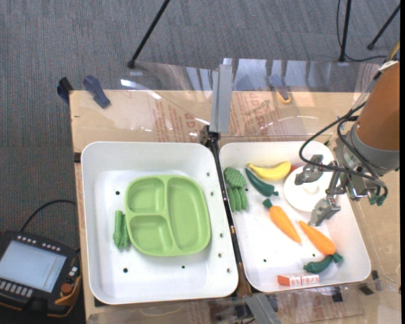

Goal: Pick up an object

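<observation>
We see the gripper (317,196) hanging over the right bin (256,275), near its right side, reached in from the right under the orange band of the arm (381,113). Its two fingers stand apart, one finger (308,175) toward the far side and the other (322,212) toward the near side, with nothing between them. Below the gap lies a white round dish (300,198).

We judge this to be the approach step: the gripper is above the toys and has not yet closed on any. The nearest candidates are two toy carrots. One carrot (284,223) lies just left of the near finger, pointing toward the bin's front; the other carrot (318,239) lies just below that finger, with a green stalk (322,263) at its lower end. A toy banana (270,171) and a dark green cucumber (261,182) rest further left, and a green corn-like piece (235,187) sits against the left wall. A small red and white packet (298,280) lies at the front edge.

The left bin (94,181) holds a green divided plate (167,214) and a green pea pod (120,229).

Next, we think, the gripper needs to centre over one carrot, turn its fingers across the carrot's narrow width, descend and close.
</observation>
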Motion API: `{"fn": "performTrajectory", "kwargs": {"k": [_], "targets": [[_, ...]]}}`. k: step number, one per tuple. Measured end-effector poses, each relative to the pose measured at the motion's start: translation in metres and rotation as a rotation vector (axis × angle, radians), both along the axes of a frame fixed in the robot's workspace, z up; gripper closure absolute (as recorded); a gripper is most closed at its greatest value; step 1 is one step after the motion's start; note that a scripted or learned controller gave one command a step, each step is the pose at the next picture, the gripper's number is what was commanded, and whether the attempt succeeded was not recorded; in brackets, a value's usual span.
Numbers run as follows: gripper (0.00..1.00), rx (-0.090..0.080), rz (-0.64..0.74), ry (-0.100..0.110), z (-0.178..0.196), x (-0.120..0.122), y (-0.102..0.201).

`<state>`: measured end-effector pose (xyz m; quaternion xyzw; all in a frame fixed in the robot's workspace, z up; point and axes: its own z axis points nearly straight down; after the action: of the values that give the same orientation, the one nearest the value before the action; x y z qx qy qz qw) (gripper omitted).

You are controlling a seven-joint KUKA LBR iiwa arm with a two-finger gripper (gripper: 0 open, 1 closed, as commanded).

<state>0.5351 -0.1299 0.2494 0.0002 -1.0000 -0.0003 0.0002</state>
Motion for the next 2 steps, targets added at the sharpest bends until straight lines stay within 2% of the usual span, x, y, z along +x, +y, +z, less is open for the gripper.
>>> {"fn": "performTrajectory", "kwargs": {"k": [1,2], "targets": [[0.0,0.004,0.022,0.015,-0.134,-0.022,0.011],[0.0,0.002,0.005,0.004,-0.164,0.001,0.028]]}}
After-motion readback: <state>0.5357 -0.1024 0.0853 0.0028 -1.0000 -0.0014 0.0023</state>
